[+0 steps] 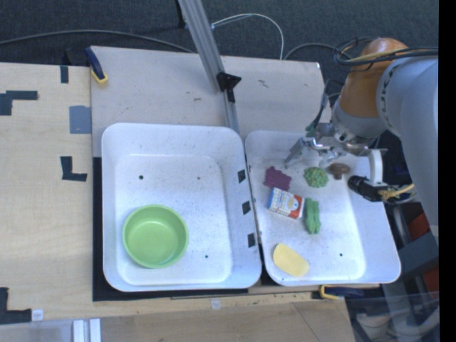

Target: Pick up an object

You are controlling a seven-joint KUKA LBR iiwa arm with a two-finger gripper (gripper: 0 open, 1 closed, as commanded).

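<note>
Camera view: we see our gripper (pixel 308 150) above the right bin (pixel 370 258), jaws spread, gripping nothing, near a green lump (pixel 315 177).

Dark grey carpet floor (pixel 107 6) at 12 o'clock, crossed by black and white cables (pixel 249 20). Pale wooden bench top (pixel 35 191) at 9 o'clock, marked with dark tape pieces (pixel 71 168). Grey metal pole (pixel 203 34) slanting from 12 o'clock. Blue-and-yellow clamp (pixel 96 66) at 10 o'clock. Even, diffuse light.
</note>
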